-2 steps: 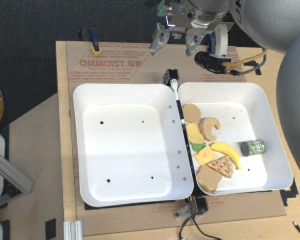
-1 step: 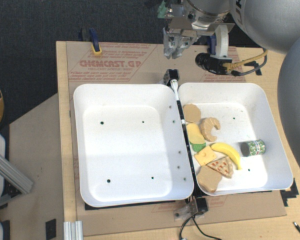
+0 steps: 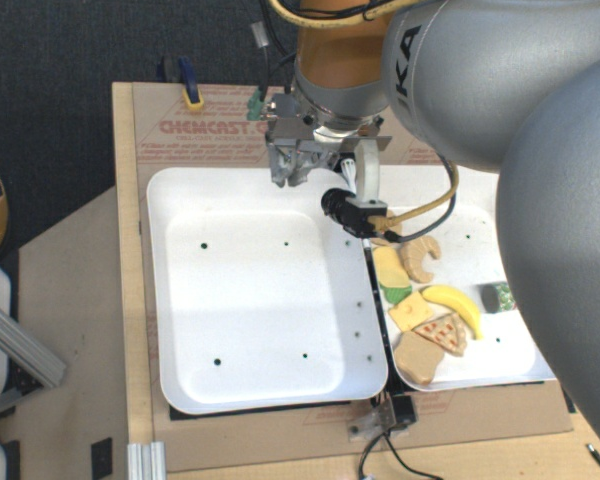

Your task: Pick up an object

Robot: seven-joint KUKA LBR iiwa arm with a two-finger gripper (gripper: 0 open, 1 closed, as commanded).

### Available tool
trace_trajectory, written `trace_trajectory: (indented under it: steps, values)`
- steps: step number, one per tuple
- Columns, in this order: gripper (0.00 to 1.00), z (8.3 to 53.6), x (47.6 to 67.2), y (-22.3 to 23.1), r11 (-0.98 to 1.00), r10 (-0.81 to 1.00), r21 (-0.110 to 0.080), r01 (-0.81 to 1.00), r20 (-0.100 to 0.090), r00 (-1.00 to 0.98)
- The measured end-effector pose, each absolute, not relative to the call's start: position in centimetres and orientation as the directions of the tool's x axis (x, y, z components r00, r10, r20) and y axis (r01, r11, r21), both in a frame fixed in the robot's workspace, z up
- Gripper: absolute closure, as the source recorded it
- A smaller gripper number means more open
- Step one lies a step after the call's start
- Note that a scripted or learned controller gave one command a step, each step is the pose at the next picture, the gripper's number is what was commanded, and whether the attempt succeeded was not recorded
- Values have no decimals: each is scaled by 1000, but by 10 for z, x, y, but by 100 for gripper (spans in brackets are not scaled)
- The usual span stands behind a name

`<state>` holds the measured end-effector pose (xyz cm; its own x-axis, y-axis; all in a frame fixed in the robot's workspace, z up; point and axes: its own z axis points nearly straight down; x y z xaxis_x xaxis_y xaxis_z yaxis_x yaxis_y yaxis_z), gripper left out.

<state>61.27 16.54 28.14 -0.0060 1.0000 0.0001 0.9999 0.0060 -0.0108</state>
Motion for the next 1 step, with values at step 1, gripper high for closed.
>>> trace_trajectory:
  steps: [1]
  values:
    - [100, 292, 564, 81, -8, 1000, -4, 1000, -2, 8]
